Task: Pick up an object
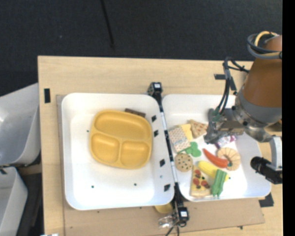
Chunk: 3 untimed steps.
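While my tool hangs low in the right bin, nothing is lifted yet; grasp and raise remain. Tool state: cannot tell. Candidate objects, toy food, lie by the tool: red pepper just below it, cookie toward the left bin, which carries a yellow tray. Pale wooden counter; dark floor beyond.
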Available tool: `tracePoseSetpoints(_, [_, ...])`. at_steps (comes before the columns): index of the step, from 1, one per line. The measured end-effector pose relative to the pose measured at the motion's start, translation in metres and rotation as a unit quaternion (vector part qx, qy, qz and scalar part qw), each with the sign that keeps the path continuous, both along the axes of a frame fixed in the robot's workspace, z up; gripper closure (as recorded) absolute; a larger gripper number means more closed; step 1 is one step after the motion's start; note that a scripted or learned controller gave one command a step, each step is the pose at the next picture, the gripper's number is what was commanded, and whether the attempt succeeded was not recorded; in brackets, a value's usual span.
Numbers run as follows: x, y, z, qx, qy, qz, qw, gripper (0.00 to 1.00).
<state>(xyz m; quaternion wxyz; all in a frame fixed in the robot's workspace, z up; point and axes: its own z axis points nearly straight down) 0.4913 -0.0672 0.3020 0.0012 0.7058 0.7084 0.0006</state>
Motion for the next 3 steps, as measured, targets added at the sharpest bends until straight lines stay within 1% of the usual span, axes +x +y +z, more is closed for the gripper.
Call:
tracePoseSetpoints(1, [0.013,0.083,0.113,0.0017,-0.006,0.004,1.0,1.0])
tracePoseSetpoints(2, [-0.001,0.069,0.193,0.0002,-0.005,0.0,1.0,1.0])
tracePoseSetpoints(3, [-0.002,0.011,0.106,-0.001,0.005,-0.005,1.0,1.0])
